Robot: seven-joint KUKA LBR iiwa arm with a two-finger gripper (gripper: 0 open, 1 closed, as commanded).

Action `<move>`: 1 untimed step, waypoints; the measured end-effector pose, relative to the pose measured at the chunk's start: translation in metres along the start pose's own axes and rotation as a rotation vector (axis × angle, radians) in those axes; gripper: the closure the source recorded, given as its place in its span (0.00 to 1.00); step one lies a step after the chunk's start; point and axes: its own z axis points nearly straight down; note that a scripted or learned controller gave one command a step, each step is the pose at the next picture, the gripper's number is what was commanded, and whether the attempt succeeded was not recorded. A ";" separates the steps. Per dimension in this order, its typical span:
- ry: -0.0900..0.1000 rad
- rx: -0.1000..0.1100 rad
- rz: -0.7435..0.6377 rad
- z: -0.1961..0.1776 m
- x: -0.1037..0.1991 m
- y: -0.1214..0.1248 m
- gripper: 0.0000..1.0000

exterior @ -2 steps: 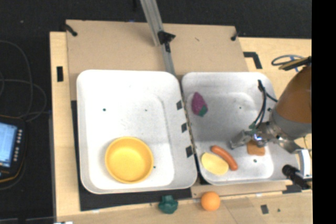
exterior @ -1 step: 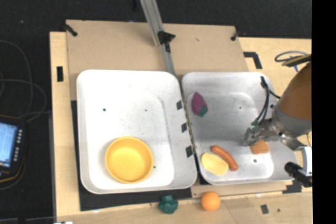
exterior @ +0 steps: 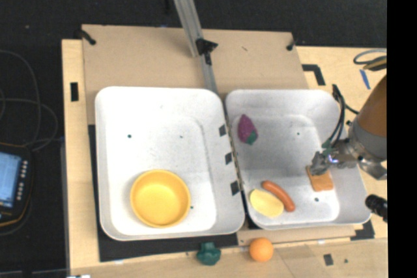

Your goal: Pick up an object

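In the right bin [exterior: 287, 107] lie a purple fruit-like piece [exterior: 246, 129] at the left, a red-orange sausage [exterior: 278, 195] and a pale yellow piece [exterior: 266, 204] near the front. An orange-brown block [exterior: 322, 180] rests at the bin's right side. My gripper [exterior: 320, 166] hangs right above that block, its tip touching or just over the block's top edge. A yellow bowl [exterior: 160, 197] sits in the left bin [exterior: 156, 107] at the front.
An orange ball [exterior: 261, 249] and a green piece [exterior: 209, 254] lie on the bench in front of the bins. A grey metal pole [exterior: 186, 6] slants down to the bins' back edge. Cables run along the right.
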 end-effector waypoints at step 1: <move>-0.001 -0.002 0.000 -0.062 0.000 -0.004 1.00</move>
